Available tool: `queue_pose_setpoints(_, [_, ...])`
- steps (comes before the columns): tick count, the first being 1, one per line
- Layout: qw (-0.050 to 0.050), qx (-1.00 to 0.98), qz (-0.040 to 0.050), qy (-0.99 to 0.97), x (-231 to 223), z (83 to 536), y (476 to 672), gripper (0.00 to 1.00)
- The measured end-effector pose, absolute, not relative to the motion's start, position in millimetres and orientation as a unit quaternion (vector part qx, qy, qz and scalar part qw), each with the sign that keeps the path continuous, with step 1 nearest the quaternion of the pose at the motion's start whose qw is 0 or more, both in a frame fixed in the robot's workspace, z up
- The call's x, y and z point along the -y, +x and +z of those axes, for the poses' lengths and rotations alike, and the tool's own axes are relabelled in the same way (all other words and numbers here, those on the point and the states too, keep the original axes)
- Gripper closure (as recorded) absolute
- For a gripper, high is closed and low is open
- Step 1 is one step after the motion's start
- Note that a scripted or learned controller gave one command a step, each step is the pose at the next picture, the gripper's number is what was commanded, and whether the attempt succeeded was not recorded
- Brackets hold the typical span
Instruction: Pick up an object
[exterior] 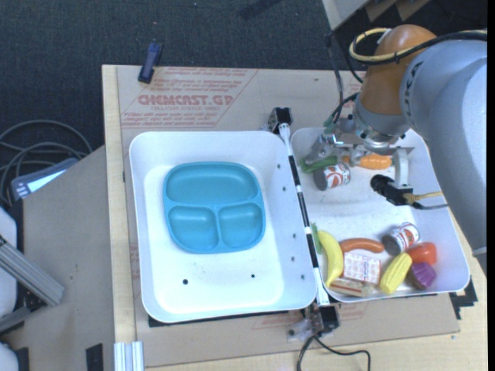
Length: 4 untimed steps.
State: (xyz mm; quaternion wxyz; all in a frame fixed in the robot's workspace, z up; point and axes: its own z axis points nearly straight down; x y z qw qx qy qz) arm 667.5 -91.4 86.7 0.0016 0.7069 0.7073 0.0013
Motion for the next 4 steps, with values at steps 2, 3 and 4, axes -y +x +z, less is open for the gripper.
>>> queue_pose_setpoints(2, [0.001,-0.707,0.0008,0.707,95.9,86.5,667.5,0.00])
queue_pose_setpoints(3, [0.002,-0.707,0.0006,0.707,95.8,86.5,667.5,0.00])
queue_pose_setpoints(4, [0.001,-0.707,0.0010,0.707,96.4,86.4,667.5,0.00])
